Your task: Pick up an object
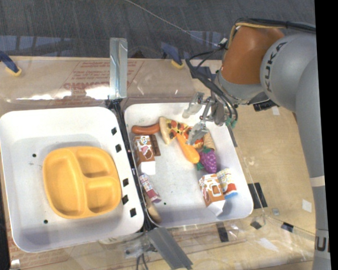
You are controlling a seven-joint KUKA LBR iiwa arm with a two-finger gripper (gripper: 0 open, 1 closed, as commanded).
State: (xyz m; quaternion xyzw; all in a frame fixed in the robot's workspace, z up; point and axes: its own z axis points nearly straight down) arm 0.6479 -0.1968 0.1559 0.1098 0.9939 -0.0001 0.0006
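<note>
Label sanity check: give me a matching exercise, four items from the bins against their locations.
Items:
1. yellow divided tray
2. sausage
3. purple grapes
4. carton

Places:
A. right bin, near right corner
B. left bin, middle
C. right bin, far left corner
D. right bin, right side, just beyond the carton

Pairs: 1-B, 2-C, 3-D, 4-A

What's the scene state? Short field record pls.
left bin: yellow divided tray
right bin: toy food pile, incl. hot dog, pizza slice, carrot, grapes, carton
claw: over the right bin's upper right, above the carrot's top end
grasp: cannot tell
</note>
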